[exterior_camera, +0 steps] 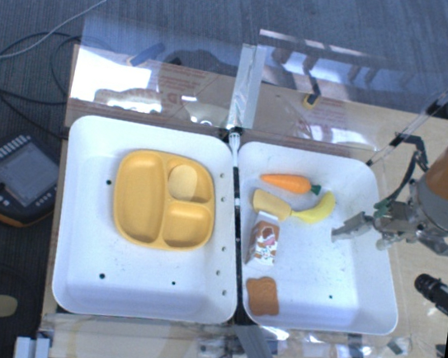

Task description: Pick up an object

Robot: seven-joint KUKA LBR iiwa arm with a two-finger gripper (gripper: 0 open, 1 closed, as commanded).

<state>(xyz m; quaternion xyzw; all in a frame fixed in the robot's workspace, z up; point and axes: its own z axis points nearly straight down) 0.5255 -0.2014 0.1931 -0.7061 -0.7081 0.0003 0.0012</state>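
Note:
The right bin point(330, 307) holds several toy foods. An orange carrot point(285, 182) lies at its back, with a yellow banana point(318, 210) to the carrot's right and a pale yellow wedge point(271, 204) just below. A small brown and white packet point(264, 242) lies under the wedge. A brown bread slice point(262, 295) sits near the front left corner. My gripper point(362, 235) hangs open over the right side of this bin, to the right of the banana, with nothing between its fingers.
The left bin point(77, 269) carries a yellow divided plate point(164, 199). A ridge point(235, 226) runs between the two bins. On the floor at far left lies a teach pendant point(7, 177), with cables beyond it.

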